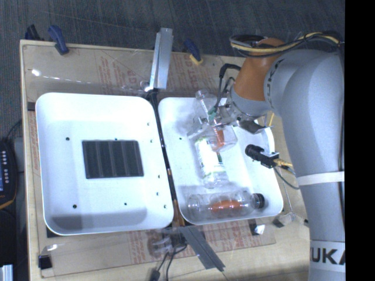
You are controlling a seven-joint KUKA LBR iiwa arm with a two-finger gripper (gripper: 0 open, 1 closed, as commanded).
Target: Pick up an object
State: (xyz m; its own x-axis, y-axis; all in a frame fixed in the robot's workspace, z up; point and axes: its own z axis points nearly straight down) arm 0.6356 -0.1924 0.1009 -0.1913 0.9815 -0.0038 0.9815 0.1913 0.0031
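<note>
The right bin holds clear plastic bottles. One bottle with a white and green label lies lengthwise in the middle. Another bottle, with an orange label and a black cap, lies across the near end. A small clear item with an orange patch sits at the upper end of the middle bottle. My gripper is down in the far part of this bin, right above that orange-patched item and touching or nearly touching it. Clear plastic around the gripper blurs the outlines.
The left bin has a dark slatted panel in its floor. A metal bar stands at the far edge between the bins. Blue clamps hold the bench board. The grey arm covers the right side.
</note>
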